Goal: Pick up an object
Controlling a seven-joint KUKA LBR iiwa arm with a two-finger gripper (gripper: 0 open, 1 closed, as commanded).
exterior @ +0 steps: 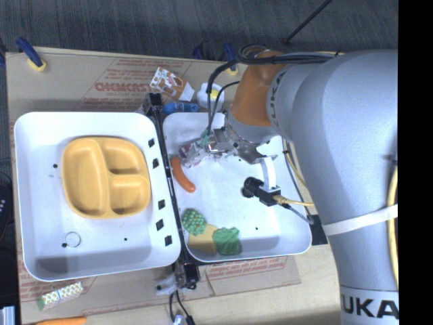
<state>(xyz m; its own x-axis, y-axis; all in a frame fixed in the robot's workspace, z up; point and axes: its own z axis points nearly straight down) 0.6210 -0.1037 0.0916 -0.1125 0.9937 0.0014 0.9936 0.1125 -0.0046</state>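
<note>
End effector [203, 147] is down in the right bin [270, 239], upper left corner, right next to the divider wall. I can't tell its state from here; the wrist and cabling cover it, and there's some pale clutter under it I can't identify.

Candidate objects, all in the right bin: orange sausage-shaped piece [183, 175] just below the end effector, close to the left wall; green dotted round item [193, 221], yellow block [205, 239] and green leafy piece [228, 241] bunched along the bottom edge.

My call: go for the sausage. It's nearest and lies apart from the rest. Approach straight down, close across its short axis, keep clear of the bin wall since it's tight on that side. The bottom cluster is touching, so I judge a double grab or a slip likely there.

Left bin [27, 181] holds a yellow divided tray [106, 177], not a target for me.

Surface: smooth white plastic bins on cardboard sheeting over the tabletop [318, 259], blue clamps at the edges. Dark carpet-like floor beyond. A snack packet [166, 81] sits on the cardboard above the bins.
</note>
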